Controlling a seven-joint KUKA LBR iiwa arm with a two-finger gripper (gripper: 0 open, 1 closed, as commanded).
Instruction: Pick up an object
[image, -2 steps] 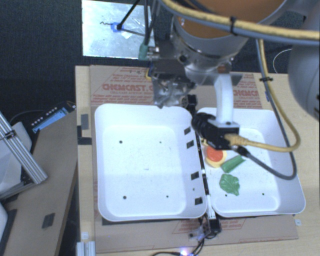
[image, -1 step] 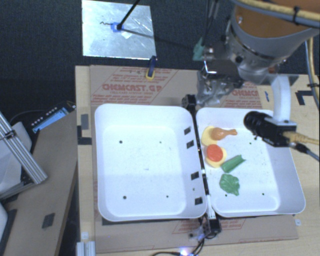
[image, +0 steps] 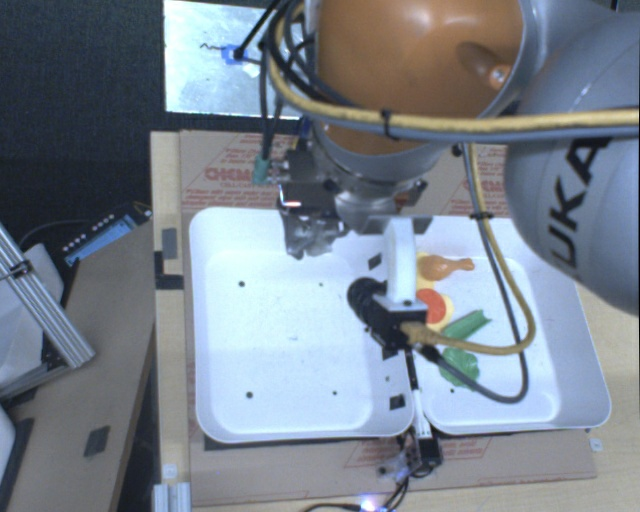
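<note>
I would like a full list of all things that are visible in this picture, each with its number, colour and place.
Bins: two, white, side by side on the bench; left one bare where it shows, right one holds the toys.
Drumstick toy: one, orange-brown, upper part of right bin.
Round toy: one, red on yellow, middle of right bin.
Green toys: two, green, below the round toy in right bin.
Cardboard: one sheet, brown with red print, under the bins.
Cable: one, yellowish, looping over right bin.
Arm: one, grey with orange band, reaching from the right.
Pincer: one, grey metal, above the left bin's far edge.
</note>
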